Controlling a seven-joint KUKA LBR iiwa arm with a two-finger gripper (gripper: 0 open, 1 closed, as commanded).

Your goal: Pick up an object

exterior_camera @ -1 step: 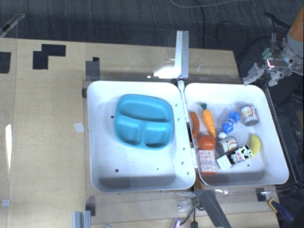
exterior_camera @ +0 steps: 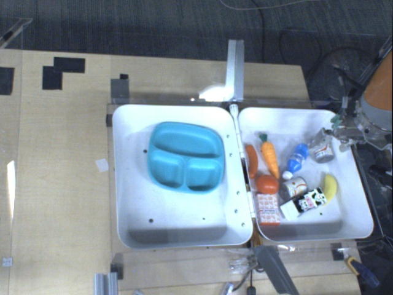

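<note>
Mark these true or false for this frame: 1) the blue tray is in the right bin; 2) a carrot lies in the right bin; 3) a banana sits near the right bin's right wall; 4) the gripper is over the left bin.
1) False. The blue tray lies in the left bin.
2) True. The carrot lies in the right bin.
3) True. The banana lies near that wall.
4) False. The gripper is at the right bin's upper right corner.

Two bins (exterior_camera: 123, 165) – one blue tray (exterior_camera: 184, 156)
</note>
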